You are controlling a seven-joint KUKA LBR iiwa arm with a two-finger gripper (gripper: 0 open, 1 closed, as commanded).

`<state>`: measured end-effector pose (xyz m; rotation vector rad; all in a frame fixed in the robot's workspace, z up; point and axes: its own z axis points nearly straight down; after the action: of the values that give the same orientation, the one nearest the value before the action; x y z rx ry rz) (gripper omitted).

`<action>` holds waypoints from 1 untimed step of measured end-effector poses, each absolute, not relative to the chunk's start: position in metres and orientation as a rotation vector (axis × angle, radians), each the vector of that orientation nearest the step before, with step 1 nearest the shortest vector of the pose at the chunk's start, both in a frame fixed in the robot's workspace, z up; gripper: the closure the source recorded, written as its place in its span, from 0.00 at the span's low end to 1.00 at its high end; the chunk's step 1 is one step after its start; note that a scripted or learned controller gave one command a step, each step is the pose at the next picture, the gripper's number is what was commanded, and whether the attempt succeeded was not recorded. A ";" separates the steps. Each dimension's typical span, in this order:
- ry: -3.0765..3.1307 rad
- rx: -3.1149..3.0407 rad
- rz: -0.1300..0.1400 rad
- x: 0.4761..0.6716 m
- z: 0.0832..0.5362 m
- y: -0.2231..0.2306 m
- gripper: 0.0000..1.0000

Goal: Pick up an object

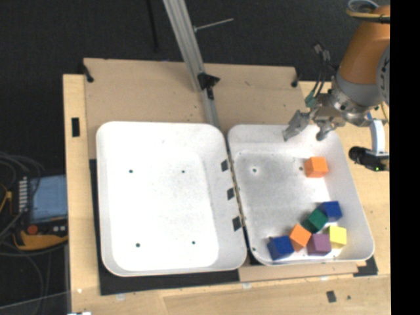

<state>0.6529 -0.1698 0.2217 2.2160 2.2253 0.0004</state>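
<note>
- A grey KUKA arm point(365, 51) with an orange band above the wrist reaches in from the right, its two-finger gripper point(307, 128) hanging over the far edge of the right bin point(275, 169)
- The gripper's two fingers stand spread apart with nothing between them; one fingertip point(289, 132) points down toward the bin's far rim, the other sits just to its right
- A lone orange cube point(316, 167) lies on the bin floor below and slightly right of the gripper, near it but not touching, and well apart from the other blocks
- A cluster of blocks fills the near right corner of the same bin: a blue cube point(332, 210) at the top, a green cube point(317, 220) touching it, a yellow cube point(337, 235) by the right wall, a purple cube point(319, 243) beside it, a second orange cube point(300, 235) to the left, and a second blue cube point(280, 247) at the left end
- The left bin point(164, 195) sits beside the right one, their inner rims close together along the middle of the bench point(75, 176)
- A slanted metal pole point(187, 44) runs down from the top of the view and ends near the gap between the bins
- A blue-and-orange device point(42, 209) with cables rests off the bench on the left
</note>
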 end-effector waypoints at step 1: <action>2.225 2.214 -0.004 0.653 0.222 -0.171 0.00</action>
<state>0.6526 -0.1708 0.2220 2.2141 2.2253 -0.0036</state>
